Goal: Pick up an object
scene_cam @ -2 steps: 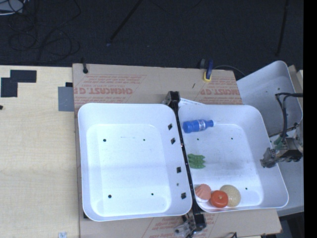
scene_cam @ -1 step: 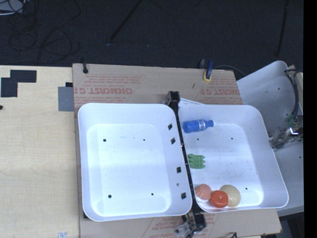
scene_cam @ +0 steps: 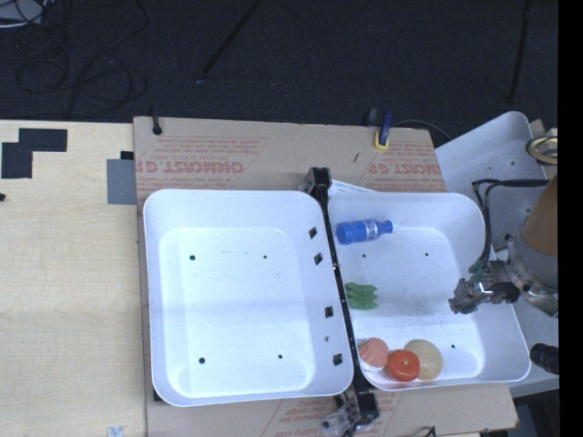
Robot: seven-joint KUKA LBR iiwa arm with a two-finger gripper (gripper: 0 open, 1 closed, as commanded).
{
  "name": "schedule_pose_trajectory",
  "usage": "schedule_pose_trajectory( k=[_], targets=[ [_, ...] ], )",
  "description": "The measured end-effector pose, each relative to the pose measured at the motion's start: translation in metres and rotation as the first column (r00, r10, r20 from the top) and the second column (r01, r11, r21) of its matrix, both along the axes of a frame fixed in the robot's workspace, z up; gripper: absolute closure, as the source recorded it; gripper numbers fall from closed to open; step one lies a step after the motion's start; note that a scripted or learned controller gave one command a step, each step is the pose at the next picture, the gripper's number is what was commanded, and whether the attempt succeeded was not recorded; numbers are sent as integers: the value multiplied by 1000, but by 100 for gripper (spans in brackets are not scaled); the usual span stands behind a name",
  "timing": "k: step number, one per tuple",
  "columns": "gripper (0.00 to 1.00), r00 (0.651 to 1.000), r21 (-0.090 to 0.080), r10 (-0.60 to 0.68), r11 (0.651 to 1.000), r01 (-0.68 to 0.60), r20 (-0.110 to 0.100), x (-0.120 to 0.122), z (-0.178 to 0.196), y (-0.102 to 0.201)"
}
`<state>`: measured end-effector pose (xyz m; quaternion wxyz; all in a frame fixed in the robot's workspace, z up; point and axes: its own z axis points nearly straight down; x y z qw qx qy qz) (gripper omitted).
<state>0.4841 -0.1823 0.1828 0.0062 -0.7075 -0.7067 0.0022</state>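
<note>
The gripper (scene_cam: 466, 299) is hovering at the right bin's (scene_cam: 496, 358) three o'clock, jaw state unclear, and should be descending squarely over the red cap (scene_cam: 403, 365) at six o'clock.

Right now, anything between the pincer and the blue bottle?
Nothing visible. The pincer sits at the right bin's right edge; the blue bottle lies near the bin's far left corner, with bare white floor between them. The green item and the round pieces lie off that line.
</note>
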Motion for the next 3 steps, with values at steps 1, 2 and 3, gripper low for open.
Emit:
schedule_pose_trajectory(
  k=[1,2,3],
  targets=[
    [100,1000,-8,5,1000,-5,14,67,-2,-31],
    [100,1000,-4,1,1000,-1,8,26,13,-23],
    [100,1000,-5,0,1000,1,9,-9,35,-31]
  ],
)
